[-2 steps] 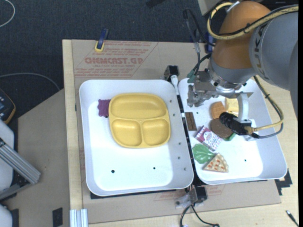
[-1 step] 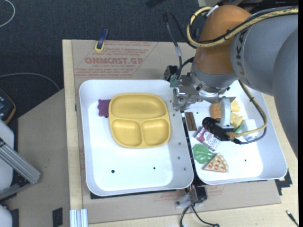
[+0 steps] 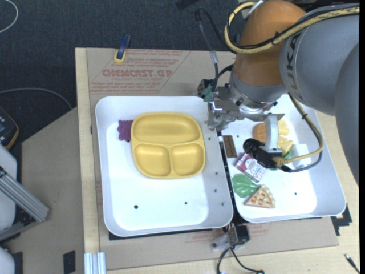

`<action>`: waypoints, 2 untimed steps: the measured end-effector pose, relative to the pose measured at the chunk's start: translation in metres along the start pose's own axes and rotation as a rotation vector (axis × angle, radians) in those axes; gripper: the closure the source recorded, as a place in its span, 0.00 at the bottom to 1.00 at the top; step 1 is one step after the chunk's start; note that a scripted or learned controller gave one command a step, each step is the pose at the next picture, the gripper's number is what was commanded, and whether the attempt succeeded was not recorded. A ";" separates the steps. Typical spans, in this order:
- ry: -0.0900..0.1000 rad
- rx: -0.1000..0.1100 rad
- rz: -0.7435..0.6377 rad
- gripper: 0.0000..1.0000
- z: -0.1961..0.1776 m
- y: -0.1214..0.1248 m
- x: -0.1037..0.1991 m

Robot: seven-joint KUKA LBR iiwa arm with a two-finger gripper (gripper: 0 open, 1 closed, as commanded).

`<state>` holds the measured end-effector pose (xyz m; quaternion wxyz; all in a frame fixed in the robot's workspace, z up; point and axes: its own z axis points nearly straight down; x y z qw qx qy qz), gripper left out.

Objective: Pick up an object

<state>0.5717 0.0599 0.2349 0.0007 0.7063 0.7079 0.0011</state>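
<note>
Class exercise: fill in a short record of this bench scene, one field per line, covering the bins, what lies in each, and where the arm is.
left bin: holds a yellow divided tray with a purple item at its left edge
right bin: holds a pizza slice toy, a green leaf-shaped item, a red-and-white packet and other small items partly hidden by the arm
arm: above the right bin's far end
tool state: cannot tell

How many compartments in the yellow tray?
3. On the yellow tray in the left bin: one long compartment across the far side, and two smaller ones on the near side, left and right. None look hidden.
</note>
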 end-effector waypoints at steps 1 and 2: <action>-0.002 0.000 0.002 1.00 0.009 0.011 -0.003; -0.001 0.007 0.003 1.00 0.012 -0.007 -0.011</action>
